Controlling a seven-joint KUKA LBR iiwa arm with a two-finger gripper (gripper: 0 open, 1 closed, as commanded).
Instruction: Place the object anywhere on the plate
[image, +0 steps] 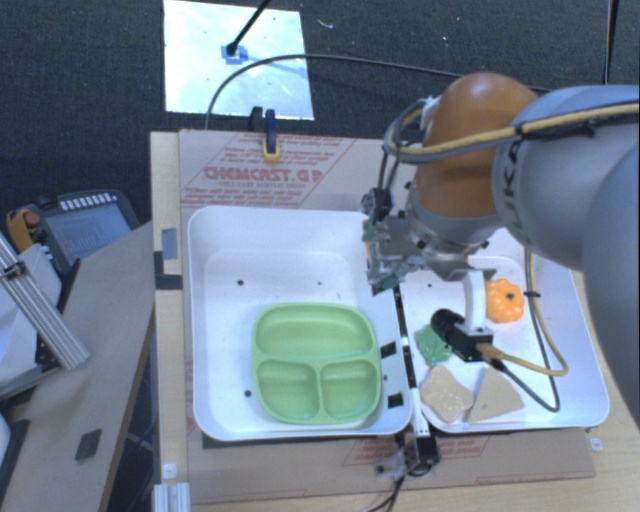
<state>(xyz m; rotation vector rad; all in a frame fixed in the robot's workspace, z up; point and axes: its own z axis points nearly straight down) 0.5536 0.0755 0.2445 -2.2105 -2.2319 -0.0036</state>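
So the bench (165, 300) is a light wood top with a big sheet of brown cardboard (262, 172) laid flat across most of it, red print showing near the back edge. Two shallow white bins sit on that cardboard, touching in the middle: the left bin (215, 330) toward the bench's left edge, the right bin (580, 400) reaching its right edge. A yellow and black clamp (269, 135) grips the back edge.

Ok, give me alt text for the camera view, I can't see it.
A grey robot arm's claw hangs over the divide between two white bins. The left bin holds a green divided plate; the right bin holds an orange pumpkin toy, a green piece and two tan pieces.
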